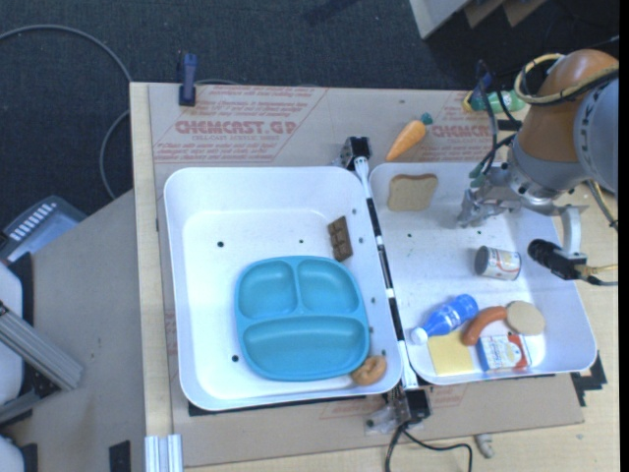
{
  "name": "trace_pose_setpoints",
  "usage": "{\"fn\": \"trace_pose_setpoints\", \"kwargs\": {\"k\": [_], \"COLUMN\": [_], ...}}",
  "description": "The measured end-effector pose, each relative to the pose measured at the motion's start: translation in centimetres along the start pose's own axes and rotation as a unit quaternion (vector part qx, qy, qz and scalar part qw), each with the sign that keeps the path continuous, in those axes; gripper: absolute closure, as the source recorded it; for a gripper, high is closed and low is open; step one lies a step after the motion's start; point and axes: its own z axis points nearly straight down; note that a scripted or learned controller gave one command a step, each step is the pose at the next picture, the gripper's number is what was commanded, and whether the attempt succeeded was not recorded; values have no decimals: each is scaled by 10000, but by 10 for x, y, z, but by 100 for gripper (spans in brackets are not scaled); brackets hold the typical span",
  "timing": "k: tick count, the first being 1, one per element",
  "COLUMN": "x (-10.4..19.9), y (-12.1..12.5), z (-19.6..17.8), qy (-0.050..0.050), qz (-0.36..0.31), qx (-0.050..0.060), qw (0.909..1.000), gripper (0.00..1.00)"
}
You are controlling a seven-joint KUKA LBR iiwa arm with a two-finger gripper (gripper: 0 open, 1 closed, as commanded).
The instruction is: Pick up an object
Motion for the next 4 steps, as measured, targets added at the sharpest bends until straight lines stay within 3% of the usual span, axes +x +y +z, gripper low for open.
{"fn": "trace_pose_setpoints", "kwargs": {"k": [1, 2, 3, 4], "x": [0, -29, -39, -39], "y": [0, 31, -25, -24], "z": [0, 11, 11, 0], "qy": [2, -3, 6, 1], "qz": [1, -4, -1, 1], "qx": [2, 7, 20, 4], "qw": [10000, 10000, 10000, 10000], "gripper": [0, 0, 0, 100]}}
